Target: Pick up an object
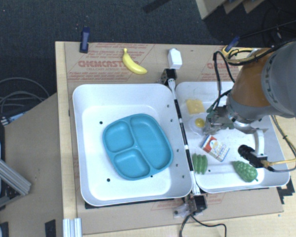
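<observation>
Gripper (214,122) seen low in the right white bin (278,179), at its left-centre; whether it is wide or narrow cannot be told from this angle. Nothing is seen held. Arm is bent in from the right of the frame, orange band (250,85) above the wrist, grey link (286,78) at the right edge.

Candidate objects noted in that bin:
- small yellow round piece (200,123), just left of the gripper
- pale yellow block (194,105), above it
- white-and-red packet (215,148), just below the gripper
- green pepper-shaped toy (200,163), at lower left
- green bumpy toy (245,171), at lower right

Left white bin (84,107) is occupied by a blue three-compartment plate (136,144). A yellow toy banana (133,63) is laid on the bench above the bins.
</observation>
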